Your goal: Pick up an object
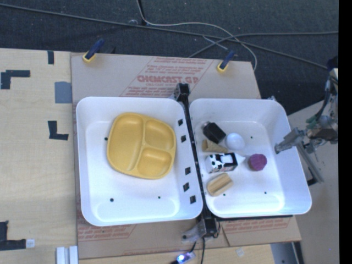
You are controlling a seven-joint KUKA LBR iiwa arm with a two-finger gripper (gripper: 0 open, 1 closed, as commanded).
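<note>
Gripper (pixel 286 144) hovering over right bin (pixel 291 202) rim; finger state unreadable.
Tan bread-like block (pixel 219 184) lying near bin's front-left, long axis slanting up-right; glossy purple ball (pixel 257 161) sitting beside.

Red print on the brown board (pixel 165 76) under the bins reads "CHEMCAST GP" (upside down)

We see a yellow divided plate (pixel 142 146) in the left bin (pixel 91 202); to its right, the right bin (pixel 286 199) holds a purple ball (pixel 257 161), white ball (pixel 235 141), cow-patterned block (pixel 222 162) and black piece (pixel 213 131), the tool (pixel 289 142) at its far rim.
</note>
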